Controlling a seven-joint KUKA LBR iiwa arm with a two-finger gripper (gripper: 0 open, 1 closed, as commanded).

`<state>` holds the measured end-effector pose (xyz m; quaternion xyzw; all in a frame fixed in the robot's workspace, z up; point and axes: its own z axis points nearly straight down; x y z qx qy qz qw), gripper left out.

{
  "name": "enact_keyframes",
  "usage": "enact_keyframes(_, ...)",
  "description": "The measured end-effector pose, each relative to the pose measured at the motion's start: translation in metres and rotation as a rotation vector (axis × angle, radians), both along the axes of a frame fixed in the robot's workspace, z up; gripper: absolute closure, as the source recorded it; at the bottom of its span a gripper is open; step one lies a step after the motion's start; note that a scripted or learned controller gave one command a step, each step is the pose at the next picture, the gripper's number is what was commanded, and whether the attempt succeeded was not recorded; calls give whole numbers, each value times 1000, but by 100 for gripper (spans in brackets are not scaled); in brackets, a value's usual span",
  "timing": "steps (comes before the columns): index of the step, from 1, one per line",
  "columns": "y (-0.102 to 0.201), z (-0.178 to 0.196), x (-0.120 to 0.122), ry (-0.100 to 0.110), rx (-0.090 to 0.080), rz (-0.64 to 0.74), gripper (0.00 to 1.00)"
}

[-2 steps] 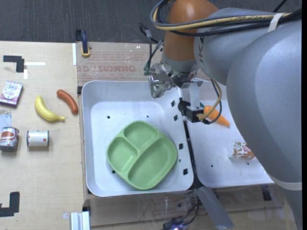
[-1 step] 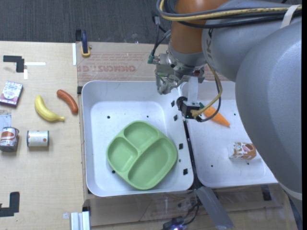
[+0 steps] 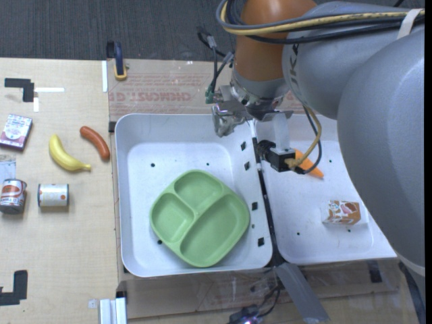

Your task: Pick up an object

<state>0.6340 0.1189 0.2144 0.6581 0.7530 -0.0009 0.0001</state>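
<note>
while the jaws (image 3: 233, 123) hover, a green plate (image 3: 200, 218) lies below.

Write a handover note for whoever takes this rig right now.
Gripper: above the far rim of the left bin, near the divider; nothing seen between its fingers.
Left bin: green divided plate.
Right bin: small carton; an orange item by the arm's cabling.
Done: nothing picked yet.
Left: choose an object, descend, grasp, lift.

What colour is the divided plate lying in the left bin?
Light green, plain with no pattern: the three-compartment plastic plate in the left white bin shows best in the overhead camera view.
</note>
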Motion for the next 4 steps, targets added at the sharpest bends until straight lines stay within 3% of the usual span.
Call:
enact_keyframes(1,19,19,-11,-1,0,-38,100)
enact_keyframes(2,-23,-16,8,0,0,-179,100)
enact_keyframes(3,17,-28,-5,0,-1,-635,100)
enact_keyframes(4,-20,-22,25,-1,0,-201,100)
